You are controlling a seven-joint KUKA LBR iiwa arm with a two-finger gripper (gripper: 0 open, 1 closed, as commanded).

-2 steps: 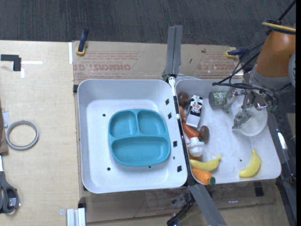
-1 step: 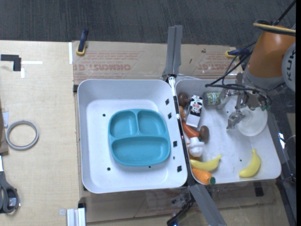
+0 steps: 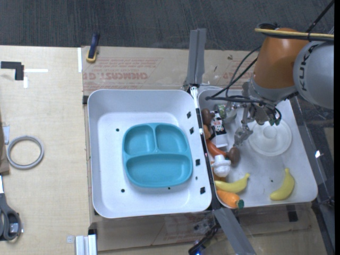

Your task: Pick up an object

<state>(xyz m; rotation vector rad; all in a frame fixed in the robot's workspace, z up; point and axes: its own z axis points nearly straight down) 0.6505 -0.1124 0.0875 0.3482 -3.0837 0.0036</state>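
Pale wooden bench (image 3: 42, 100) under a dark carpeted floor strip along the top of the frame; a cardboard sheet (image 3: 133, 70) lies beneath the bins.

Far left, mid-height: a grey tape ring (image 3: 24, 152) flat on the bench. Lower left corner: scissors (image 3: 8, 222), partly cut off by the frame edge. Upper left of centre: a small blue-and-yellow tool (image 3: 93, 48) on the cardboard edge.

Centre: left white bin (image 3: 101, 195) holding a teal divided plate (image 3: 158, 154), three compartments, lying flat.

Right: second white bin (image 3: 303, 190). Along its left wall, top to bottom, a cluster of small items too jumbled to name, then an orange carrot-like piece (image 3: 214, 147), a brown rounded object (image 3: 234, 153), a white object (image 3: 221, 166), a yellow banana (image 3: 232, 184), curved, dark tips, and an orange carrot (image 3: 229, 198) with green end at the lower left corner of that bin. A second banana (image 3: 283, 186) lies apart toward the lower right. A white round dish (image 3: 271, 138) sits mid-bin.

Gripper (image 3: 243, 136) hangs over the right bin, just left of the dish, above the brown object. Fingers: cannot tell whether apart or together; nothing visibly between them.
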